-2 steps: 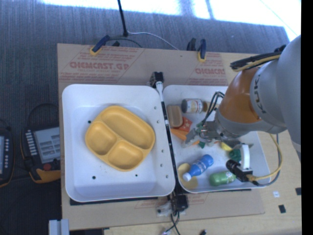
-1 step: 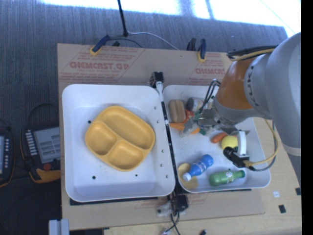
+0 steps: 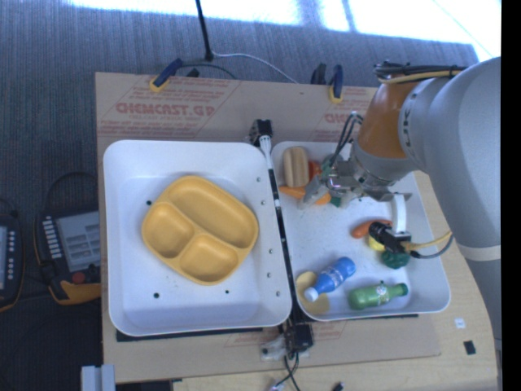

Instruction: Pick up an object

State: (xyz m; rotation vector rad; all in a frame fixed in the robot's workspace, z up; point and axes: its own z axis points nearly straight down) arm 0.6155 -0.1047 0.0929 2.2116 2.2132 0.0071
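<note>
You had not finished the pick: the gripper (image 3: pixel 319 192) hung low near the right bin's (image 3: pixel 423 300) far left corner, over an orange piece (image 3: pixel 293 191) beside the bread roll (image 3: pixel 295 166). Whether anything was grasped, I cannot tell.

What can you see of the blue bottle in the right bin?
The blue bottle lies on its side near the front of the right bin, slanted, white cap end toward the front-left. It looks like glossy plastic, blue body with a pale band. Its cap end meets a small tan round piece; a green bottle lies close beside it. The gripper is farther back, apart from it.
</note>
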